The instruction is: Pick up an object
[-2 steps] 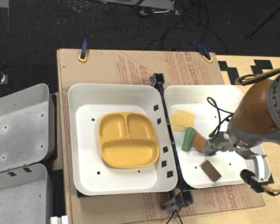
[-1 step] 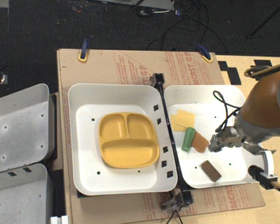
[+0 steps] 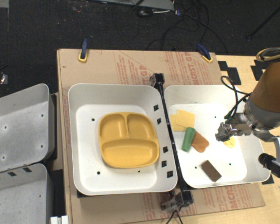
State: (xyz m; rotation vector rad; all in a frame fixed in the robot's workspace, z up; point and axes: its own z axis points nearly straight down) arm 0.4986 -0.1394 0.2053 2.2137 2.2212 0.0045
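We see the two-finger gripper (image 3: 224,135) low in the right white bin (image 3: 252,171), touching a small yellow piece (image 3: 230,143); we cannot tell its state. The piece looks light and thin, best pinched across its edges.

A brown cardboard sheet (image 3: 130,64) lay under both bins, held by two blue-and-yellow clamps (image 3: 83,51) at its upper edge. White perforated panels (image 3: 18,120) sat at the left of the frame. Cables (image 3: 186,3) trailed across the dark floor at the top.
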